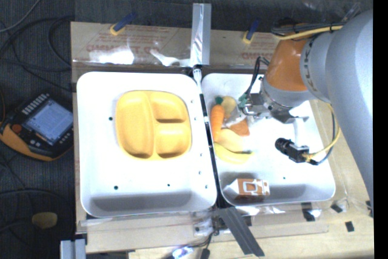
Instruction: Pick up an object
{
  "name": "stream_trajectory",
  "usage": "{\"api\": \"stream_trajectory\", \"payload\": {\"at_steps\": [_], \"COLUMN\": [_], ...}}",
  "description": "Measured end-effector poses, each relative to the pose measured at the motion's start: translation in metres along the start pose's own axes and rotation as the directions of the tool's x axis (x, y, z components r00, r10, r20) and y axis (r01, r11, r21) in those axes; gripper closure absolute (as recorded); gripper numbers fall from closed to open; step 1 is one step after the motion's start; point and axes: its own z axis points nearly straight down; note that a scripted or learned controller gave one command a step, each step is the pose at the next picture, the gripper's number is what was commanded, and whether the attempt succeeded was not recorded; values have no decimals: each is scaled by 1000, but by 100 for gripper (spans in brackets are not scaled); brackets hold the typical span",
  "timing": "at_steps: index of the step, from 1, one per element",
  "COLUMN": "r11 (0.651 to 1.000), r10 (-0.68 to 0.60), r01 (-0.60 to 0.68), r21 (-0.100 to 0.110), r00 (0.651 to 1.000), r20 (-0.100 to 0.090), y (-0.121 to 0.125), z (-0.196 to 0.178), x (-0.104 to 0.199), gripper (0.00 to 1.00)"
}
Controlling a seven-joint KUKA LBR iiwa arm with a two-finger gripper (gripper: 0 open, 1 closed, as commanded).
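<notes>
In the right bin [321, 182] lies a cluster of toy food: an orange carrot [216, 118] upright along the left wall, a yellow banana [229, 147] below it, an orange wedge [239, 128] and a small yellow-green piece [228, 103]. A brown and white carton [251, 188] lies near the bin's front wall. My gripper [250, 107] is low at the right edge of the food cluster, just above the orange wedge. Its fingertips are hidden among the pieces.
The left bin [97, 185] holds a yellow divided tray [153, 123]. A black cable connector [291, 148] hangs over the right bin's middle. The arm's grey body covers the right bin's far right corner. A handheld pendant [39, 124] lies on the floor at left.
</notes>
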Motion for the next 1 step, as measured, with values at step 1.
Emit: {"api": "stream_trajectory", "payload": {"at_steps": [1], "r11": [999], "r10": [-45], "r01": [45], "r21": [15], "r00": [999], "r20": [-1], "y": [41], "z": [-84], "x": [61], "gripper": [100]}}
